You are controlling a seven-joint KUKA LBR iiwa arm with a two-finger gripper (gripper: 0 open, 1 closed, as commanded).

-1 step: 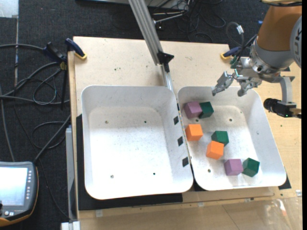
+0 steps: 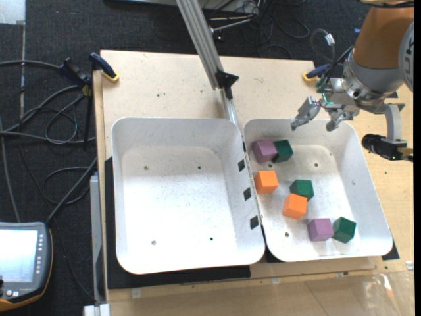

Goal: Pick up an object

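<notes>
My gripper [image 2: 320,116] hangs open over the far edge of the right bin [image 2: 368,196], with nothing between its fingers. Below and to its left lie a purple block [image 2: 264,150] and a dark green block [image 2: 283,151], touching each other. An orange block [image 2: 266,181] sits near the bin's left wall. Further forward are a green block [image 2: 302,189] and an orange block [image 2: 295,206], close together. A purple block [image 2: 320,229] and a green block [image 2: 344,229] lie side by side near the front edge.
The left bin [image 2: 131,176] stands beside the right one. A slanted metal bar [image 2: 200,35] runs down to the join between the bins. Clamps [image 2: 102,66] grip the board's far corners. Cables lie on the floor to the left.
</notes>
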